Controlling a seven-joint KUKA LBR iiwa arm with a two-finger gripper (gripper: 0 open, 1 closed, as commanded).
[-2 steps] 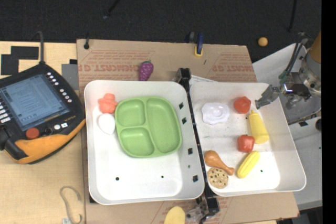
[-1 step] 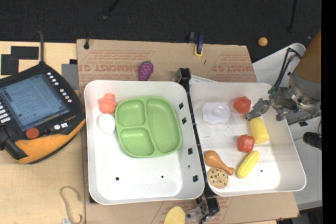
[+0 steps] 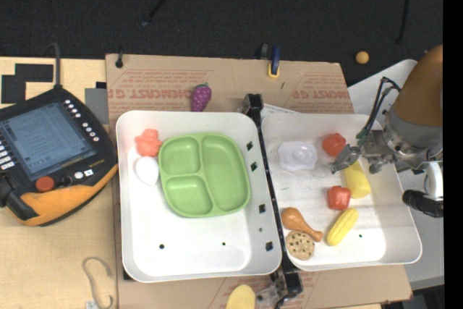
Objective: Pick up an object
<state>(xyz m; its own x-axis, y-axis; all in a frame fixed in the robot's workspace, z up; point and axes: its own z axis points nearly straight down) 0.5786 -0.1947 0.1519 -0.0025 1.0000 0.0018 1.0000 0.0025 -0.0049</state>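
My gripper (image 3: 357, 165) reaches in from the right and hangs low over the right bin (image 3: 405, 246). It is open, with one dark fingertip (image 3: 338, 167) to the left and the other to the right. A yellow block-like toy (image 3: 357, 183) lies just below, its upper end between the fingers but not clamped. Close by are a red tomato (image 3: 333, 144), a small red pepper (image 3: 338, 197), a yellow corn cob (image 3: 342, 226), a brown drumstick (image 3: 299, 221), a cookie (image 3: 299, 245) and a pale translucent cup (image 3: 297, 155).
The left bin (image 3: 181, 257) holds a green divided plate (image 3: 204, 175), an orange toy (image 3: 147, 143) and a white egg (image 3: 147, 171). Purple grapes (image 3: 200, 97) and a yellow lemon (image 3: 241, 297) lie outside the bins. A teach pendant (image 3: 51, 148) sits far left.
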